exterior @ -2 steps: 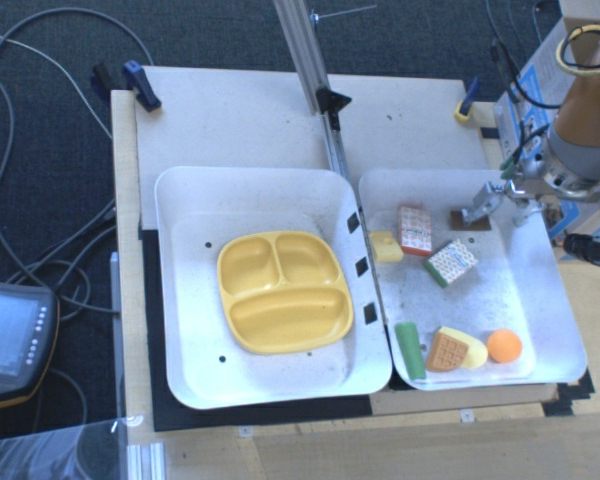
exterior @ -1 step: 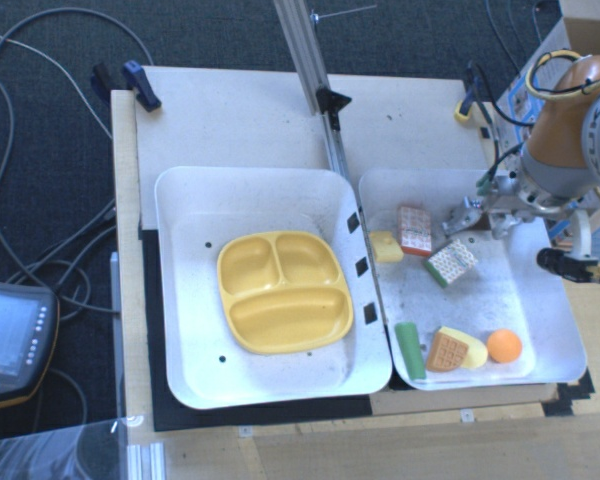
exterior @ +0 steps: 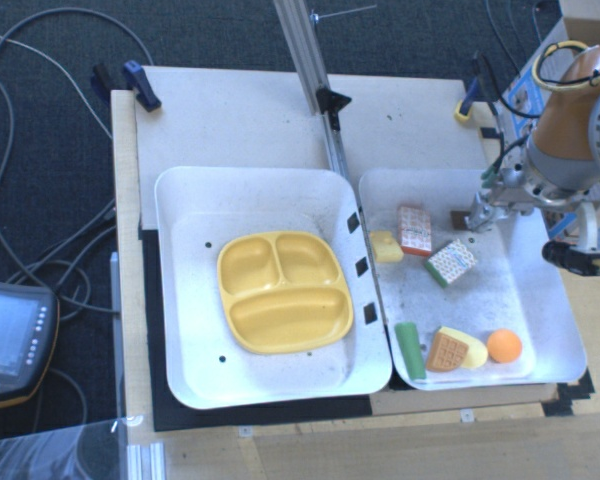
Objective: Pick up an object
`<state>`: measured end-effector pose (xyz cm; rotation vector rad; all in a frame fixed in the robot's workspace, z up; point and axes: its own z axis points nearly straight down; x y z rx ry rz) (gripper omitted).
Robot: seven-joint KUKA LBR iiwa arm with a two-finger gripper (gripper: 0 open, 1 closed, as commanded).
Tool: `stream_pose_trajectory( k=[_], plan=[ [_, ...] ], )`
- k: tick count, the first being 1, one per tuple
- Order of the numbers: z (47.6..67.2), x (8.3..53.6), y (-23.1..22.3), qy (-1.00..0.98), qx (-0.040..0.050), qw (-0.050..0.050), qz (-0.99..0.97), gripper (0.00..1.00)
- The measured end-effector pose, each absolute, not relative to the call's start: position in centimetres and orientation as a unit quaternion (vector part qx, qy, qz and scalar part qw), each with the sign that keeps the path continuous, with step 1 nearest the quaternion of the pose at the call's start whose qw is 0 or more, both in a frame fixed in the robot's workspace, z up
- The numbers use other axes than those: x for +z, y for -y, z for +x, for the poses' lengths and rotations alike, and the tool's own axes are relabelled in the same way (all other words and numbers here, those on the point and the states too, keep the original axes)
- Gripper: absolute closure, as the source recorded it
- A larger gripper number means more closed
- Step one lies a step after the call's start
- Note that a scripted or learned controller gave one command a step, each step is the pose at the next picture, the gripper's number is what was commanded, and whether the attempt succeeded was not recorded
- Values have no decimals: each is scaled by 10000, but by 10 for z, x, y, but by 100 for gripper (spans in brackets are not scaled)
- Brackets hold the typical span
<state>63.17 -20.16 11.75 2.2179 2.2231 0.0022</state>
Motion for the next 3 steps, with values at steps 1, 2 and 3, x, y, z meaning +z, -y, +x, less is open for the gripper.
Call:
stream_pose_trajectory(
  k=[1,2,3],
  plan=[
    [638,181,208,-7075,20,42,7067,100],
    [631,233,212,-7072,17,38,7070,100],
    [632,277,213,-7077,16,34,7065,100]
  ],
)
